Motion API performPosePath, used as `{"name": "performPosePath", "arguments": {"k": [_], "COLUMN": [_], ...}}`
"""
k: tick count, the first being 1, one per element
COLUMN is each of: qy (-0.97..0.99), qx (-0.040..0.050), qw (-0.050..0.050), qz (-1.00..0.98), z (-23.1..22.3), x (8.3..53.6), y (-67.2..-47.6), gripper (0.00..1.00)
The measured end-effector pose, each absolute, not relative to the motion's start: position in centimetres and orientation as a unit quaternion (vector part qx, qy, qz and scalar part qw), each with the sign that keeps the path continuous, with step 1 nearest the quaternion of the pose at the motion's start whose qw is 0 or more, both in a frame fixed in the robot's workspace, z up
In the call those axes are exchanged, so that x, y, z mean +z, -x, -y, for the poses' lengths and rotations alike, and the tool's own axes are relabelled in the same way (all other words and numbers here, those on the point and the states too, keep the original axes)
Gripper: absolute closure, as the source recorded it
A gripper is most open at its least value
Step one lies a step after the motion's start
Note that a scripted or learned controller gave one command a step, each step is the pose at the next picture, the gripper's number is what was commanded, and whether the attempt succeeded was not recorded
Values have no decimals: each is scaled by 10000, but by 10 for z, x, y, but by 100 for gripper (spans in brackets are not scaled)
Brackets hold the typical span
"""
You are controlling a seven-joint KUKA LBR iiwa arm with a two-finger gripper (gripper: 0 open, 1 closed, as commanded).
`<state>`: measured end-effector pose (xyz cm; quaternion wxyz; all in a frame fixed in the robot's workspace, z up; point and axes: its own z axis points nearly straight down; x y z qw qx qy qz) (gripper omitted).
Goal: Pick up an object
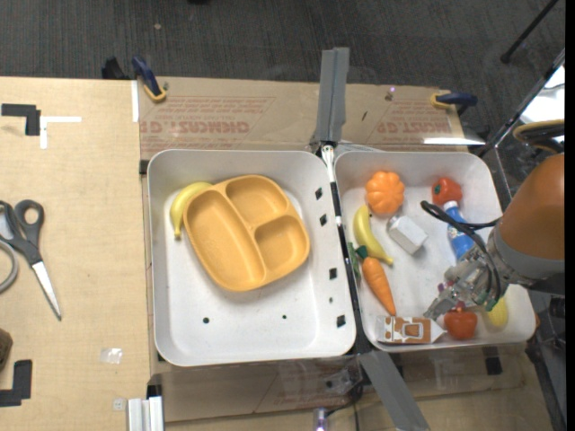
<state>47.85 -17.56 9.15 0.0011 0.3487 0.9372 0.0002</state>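
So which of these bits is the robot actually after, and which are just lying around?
Part of the job, in the right bin:
claw, low over a red tomato
carrot
banana
small pumpkin
white block

Just lying about:
scissors on the bench
yellow divided plate in the left bin
clamps on the cardboard

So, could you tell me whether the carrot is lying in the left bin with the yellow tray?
No, the carrot lies in the right bin, beside a banana, while the yellow tray sits in the left bin.
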Motion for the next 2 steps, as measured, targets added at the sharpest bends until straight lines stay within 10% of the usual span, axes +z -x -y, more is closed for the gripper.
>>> {"name": "performPosePath", "arguments": {"k": [1, 2], "qy": [-3485, -3486], "qx": [9, 6], "qw": [21, 21], "qz": [-9373, -9373], "z": [176, 176], "x": [100, 100], "y": [-480, -480], "gripper": [100, 0]}}
